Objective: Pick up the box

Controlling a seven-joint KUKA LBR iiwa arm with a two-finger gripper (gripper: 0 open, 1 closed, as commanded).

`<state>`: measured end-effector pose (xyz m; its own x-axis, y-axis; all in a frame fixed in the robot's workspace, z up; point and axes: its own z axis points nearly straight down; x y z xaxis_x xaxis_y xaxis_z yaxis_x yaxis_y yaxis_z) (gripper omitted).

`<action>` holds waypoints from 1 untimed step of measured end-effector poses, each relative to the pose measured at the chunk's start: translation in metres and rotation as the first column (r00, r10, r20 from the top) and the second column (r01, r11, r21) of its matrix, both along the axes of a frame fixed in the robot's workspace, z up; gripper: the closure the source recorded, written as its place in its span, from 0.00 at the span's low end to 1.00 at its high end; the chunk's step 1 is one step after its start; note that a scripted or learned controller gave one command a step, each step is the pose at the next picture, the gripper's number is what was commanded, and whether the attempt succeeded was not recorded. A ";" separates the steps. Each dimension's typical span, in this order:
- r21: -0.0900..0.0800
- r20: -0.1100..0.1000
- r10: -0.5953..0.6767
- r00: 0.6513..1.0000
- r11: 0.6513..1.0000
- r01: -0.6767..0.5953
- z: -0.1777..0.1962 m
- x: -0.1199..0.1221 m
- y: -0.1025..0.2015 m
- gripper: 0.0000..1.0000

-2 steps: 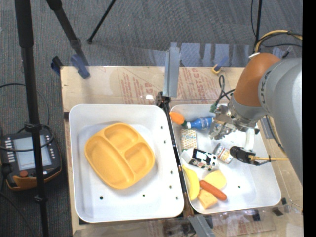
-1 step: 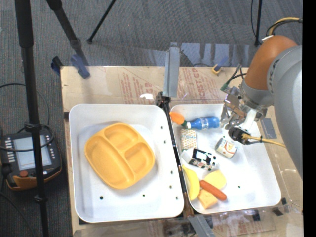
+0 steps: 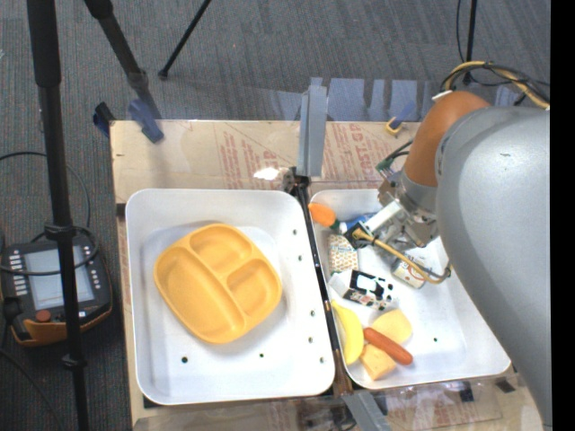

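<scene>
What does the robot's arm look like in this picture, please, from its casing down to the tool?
The arm has a smooth, rounded grey casing, with an orange band above the wrist. Yellow and black cables loop over its top. The tool is a blocky pale metal part with thin wires trailing around it.

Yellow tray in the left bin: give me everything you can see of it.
The yellow tray looks like smooth moulded plastic, roughly square with rounded corners, divided into several shallow compartments by raised ridges, with nothing visible in them. It lies flat, open side up, turned at an angle to the left bin's walls, on the bin floor toward its left-centre. Nothing else touches it.
</scene>
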<state>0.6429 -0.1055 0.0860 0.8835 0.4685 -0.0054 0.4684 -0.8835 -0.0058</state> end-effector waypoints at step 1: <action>0.000 0.000 -0.051 0.999 0.999 0.051 0.000 -0.009 0.023 1.00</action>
